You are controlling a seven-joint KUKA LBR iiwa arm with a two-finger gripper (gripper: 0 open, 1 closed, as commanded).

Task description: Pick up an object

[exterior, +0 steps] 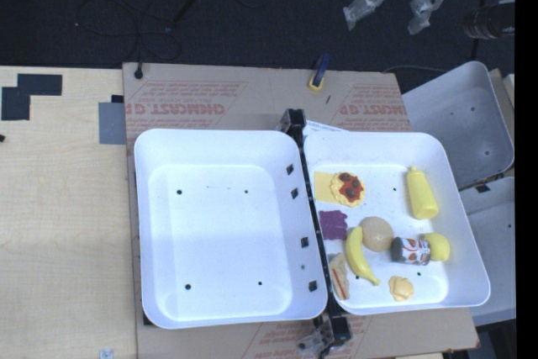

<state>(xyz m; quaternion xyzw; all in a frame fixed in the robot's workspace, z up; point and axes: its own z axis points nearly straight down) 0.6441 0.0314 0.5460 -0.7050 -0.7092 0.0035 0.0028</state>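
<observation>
Two shallow white bins sit side by side on the table (59, 206); the left bin (151, 181) lies bare-floored with wide room inside its rim; the right bin (458, 206) carries all the objects, crowded into its middle and near half. A yellow bottle (421, 192) lies close to the right wall; a pizza slice (348, 188) sits near the dividing edge, with a purple piece (333, 224) just below it; a banana (360, 256) curves beside a tan round item (377, 233); a small can (409, 250) touches a yellow ball-like toy (438, 246); a small yellow piece (401, 288) lies near the front rim; a sandwich-like item (339, 277) rests against the left wall. The far strip of the right bin stays open. The hand (393, 2) hangs high beyond the bins' far edge, well apart from everything, fingers spread and holding nothing.
</observation>
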